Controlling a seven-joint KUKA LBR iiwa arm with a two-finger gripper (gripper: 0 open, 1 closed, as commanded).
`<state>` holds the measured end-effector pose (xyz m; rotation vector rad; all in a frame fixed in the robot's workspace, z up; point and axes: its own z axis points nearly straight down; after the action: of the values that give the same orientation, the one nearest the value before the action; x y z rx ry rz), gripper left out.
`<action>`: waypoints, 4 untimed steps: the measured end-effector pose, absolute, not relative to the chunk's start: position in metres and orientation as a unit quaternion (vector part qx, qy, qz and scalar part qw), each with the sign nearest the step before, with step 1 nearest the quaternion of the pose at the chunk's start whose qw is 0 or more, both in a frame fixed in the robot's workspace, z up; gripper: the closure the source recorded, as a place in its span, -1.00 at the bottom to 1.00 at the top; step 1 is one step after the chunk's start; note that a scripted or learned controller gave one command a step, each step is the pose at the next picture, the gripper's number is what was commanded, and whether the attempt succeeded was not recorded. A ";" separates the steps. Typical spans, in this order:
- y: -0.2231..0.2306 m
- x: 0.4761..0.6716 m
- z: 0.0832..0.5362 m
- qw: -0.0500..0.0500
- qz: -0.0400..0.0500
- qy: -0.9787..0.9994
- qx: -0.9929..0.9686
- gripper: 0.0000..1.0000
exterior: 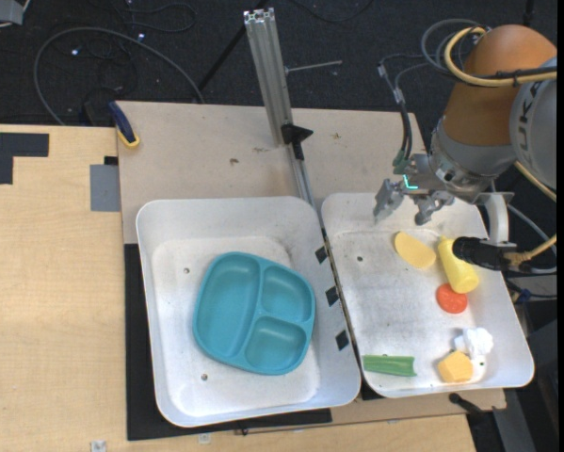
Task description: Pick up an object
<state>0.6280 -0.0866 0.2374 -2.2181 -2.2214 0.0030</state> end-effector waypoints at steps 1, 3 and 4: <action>-0.087 0.628 0.238 0.000 0.000 -0.708 -0.707 -1.00; -0.088 0.630 0.110 0.003 0.003 -0.707 -0.707 -1.00; -0.088 0.632 0.093 -0.001 -0.001 -0.706 -0.708 -1.00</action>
<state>0.6325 -0.0875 0.0931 -2.2245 -2.2205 -0.0033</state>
